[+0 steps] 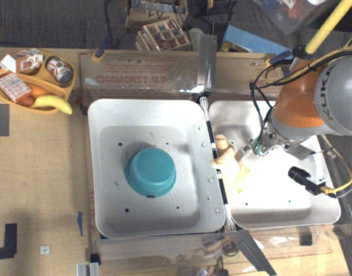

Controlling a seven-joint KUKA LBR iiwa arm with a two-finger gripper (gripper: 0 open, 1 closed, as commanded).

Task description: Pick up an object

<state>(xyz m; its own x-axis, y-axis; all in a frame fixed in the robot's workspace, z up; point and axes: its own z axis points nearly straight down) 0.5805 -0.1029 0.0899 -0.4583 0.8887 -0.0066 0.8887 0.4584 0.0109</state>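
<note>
Teal is the one bowl (151,171) you see, upside down in the left bin (107,119) of two white bins. In the right bin (290,206), by its left wall, lie one tan toy figure (223,150), long axis running up-down, and one pale yellow piece (239,177). The gripper (258,148) sits low just right of the figure; whether it is parted you cannot tell. "KUKA" reads on the arm (331,96).

I see the gripper (258,148) low in the right bin (279,211), near a tan object (223,149) by the bin's left wall, with a pale yellow piece (240,176) just below. An upturned teal bowl (151,171) sits in the left bin (112,125).
</note>
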